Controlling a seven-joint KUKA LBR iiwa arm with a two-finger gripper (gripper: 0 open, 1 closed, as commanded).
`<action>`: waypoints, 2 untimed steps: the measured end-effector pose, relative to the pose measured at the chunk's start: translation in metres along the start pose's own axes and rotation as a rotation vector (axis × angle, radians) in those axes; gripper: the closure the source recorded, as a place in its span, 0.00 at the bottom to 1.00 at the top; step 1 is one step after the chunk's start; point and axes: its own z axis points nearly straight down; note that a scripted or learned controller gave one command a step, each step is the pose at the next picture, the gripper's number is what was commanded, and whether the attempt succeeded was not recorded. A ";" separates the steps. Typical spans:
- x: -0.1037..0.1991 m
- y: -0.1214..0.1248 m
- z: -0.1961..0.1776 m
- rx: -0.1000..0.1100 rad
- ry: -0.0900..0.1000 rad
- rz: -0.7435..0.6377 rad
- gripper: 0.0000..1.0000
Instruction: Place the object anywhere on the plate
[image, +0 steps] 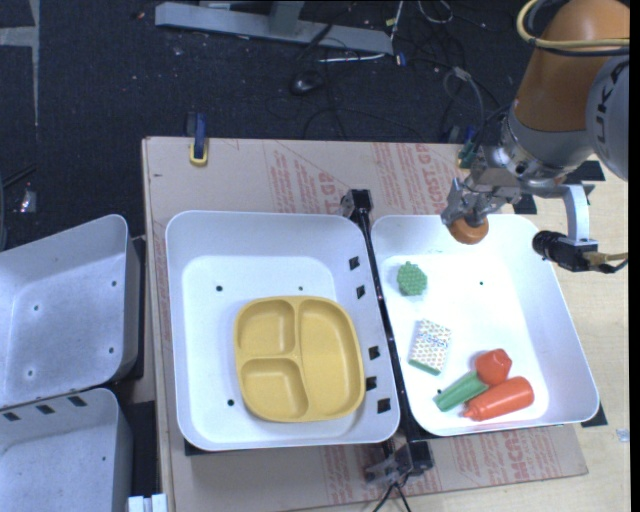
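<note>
Since the small orange ball (467, 231) looks smooth and round, you should expect it to slip; a grip across its widest middle seems safest. It looks light and firm. Your hand (466, 222) is clamped on it now, raised over the right bin (560, 330)'s back edge, well apart from the yellow 3-compartment plate (298, 358) in the left bin (200, 300).
</note>
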 end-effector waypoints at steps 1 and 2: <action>0.052 -0.005 0.018 0.001 0.000 0.000 1.00; 0.103 -0.018 0.024 0.002 0.000 0.000 1.00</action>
